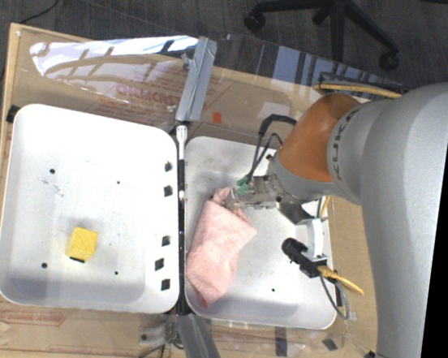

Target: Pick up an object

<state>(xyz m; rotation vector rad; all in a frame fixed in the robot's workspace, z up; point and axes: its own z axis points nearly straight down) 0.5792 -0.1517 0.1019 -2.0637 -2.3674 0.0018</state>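
The cloth [216,251] lies in the right bin [273,299] along its left wall, and the gripper [245,195] sits at its upper end, apparently pinching that corner. A thin pinch of limp fabric could slip free on lifting. The sponge [82,244] lies well apart in the left bin [39,150].

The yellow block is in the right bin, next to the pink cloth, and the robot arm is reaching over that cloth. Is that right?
Not quite. The yellow block lies in the left bin, alone, not beside the pink cloth. The cloth is in the right bin, and the arm does reach over its upper end there. The camera view shows this.
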